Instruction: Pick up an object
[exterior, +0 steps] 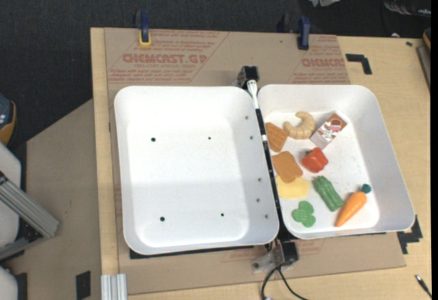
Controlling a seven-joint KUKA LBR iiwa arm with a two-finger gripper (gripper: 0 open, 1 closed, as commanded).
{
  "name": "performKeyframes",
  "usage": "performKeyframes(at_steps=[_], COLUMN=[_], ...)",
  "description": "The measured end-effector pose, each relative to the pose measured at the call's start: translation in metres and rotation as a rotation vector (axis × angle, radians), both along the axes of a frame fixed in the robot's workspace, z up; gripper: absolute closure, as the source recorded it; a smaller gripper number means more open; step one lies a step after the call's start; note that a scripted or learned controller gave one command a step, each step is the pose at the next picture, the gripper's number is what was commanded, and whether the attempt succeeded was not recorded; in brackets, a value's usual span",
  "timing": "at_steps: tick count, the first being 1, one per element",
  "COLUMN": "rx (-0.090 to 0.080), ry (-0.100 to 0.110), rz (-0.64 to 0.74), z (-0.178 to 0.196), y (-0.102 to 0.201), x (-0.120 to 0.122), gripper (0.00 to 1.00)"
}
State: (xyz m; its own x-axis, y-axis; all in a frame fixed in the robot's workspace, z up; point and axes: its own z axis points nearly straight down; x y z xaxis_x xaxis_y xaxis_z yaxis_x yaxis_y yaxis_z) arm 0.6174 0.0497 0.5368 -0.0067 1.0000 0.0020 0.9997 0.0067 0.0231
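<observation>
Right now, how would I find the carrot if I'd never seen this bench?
Go to the right bin, the one with the toy food. Look in its near right corner: the carrot lies tilted beside a green pickle. It is the one orange piece tipped with green.

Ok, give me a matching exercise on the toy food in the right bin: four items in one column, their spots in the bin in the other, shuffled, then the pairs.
Items:
1. toy carrot
2. croissant
3. red pepper
4. broccoli floret

Places in the right bin:
A. near the far side, next to the small carton
B. middle of the bin, just right of the toast slice
C. near corner on the right, orange tip pointing down-left
D. near edge, below the yellow cheese slice

Pairs: 1-C, 2-A, 3-B, 4-D
</observation>
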Motion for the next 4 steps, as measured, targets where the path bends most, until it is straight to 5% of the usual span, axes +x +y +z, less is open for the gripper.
performKeyframes(at_steps=[1,2,3,4], rx=[-0.003,-0.003,-0.003,0.003], ry=[0.022,0.017,0.040,0.012], rz=[-0.005,-0.004,-0.003,0.002], z=[-0.011,0.001,-0.188,-0.092], y=[-0.003,-0.002,0.047,0.113], x=[-0.001,-0.001,0.048,0.042], gripper=[0.00,1.00,1.00,1.00])
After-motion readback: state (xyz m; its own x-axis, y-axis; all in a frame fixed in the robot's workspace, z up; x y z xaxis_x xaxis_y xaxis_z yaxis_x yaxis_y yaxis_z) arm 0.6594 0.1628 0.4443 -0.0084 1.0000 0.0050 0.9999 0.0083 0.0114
